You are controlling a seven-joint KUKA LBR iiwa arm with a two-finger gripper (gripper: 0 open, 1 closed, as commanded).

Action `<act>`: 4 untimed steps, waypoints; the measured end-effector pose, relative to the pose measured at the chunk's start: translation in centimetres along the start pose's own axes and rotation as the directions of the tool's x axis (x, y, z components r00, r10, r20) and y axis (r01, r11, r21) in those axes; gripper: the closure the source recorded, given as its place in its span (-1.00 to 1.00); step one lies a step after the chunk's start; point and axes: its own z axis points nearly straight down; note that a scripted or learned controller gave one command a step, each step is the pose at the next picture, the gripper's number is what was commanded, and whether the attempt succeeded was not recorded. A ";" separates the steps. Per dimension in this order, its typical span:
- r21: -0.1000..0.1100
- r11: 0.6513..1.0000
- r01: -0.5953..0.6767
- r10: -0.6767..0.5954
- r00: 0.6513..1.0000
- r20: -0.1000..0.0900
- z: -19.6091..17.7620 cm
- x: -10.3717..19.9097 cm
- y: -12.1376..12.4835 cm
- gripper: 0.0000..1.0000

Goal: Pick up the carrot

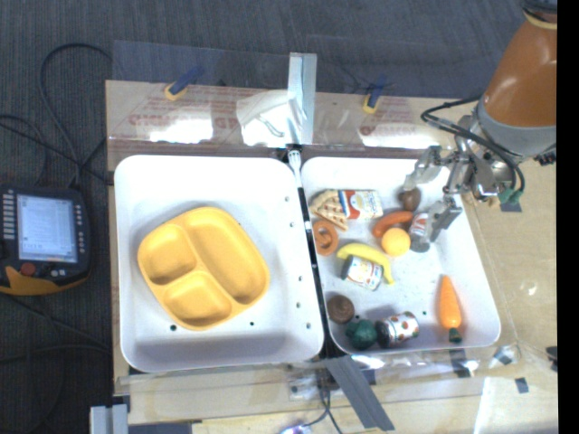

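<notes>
The carrot (450, 307), orange with a small green tip, lies lengthwise in the near right corner of the right bin (479, 269). My gripper (427, 202) hangs over the far right part of that bin, well behind the carrot and apart from it. Its fingers (443, 217) stand open and nothing is held between them. A small brown object (409, 197) and a small can (419, 231) sit just below the fingers.
The right bin also holds a waffle (327, 208), a red-white packet (363, 203), a sausage (389, 221), an orange ball (394, 241), a banana (362, 253), cans (399, 328) and a green item (362, 334). A yellow divided tray (203, 265) lies in the left bin (136, 179).
</notes>
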 end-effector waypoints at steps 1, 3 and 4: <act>0.000 0.998 -0.066 0.066 0.998 -0.006 16.4 3.5 -4.9 -1.00; 0.005 0.982 -0.190 0.190 0.982 0.022 15.9 9.2 -7.9 1.00; -0.003 0.988 -0.155 0.155 0.988 0.010 4.6 9.8 2.6 1.00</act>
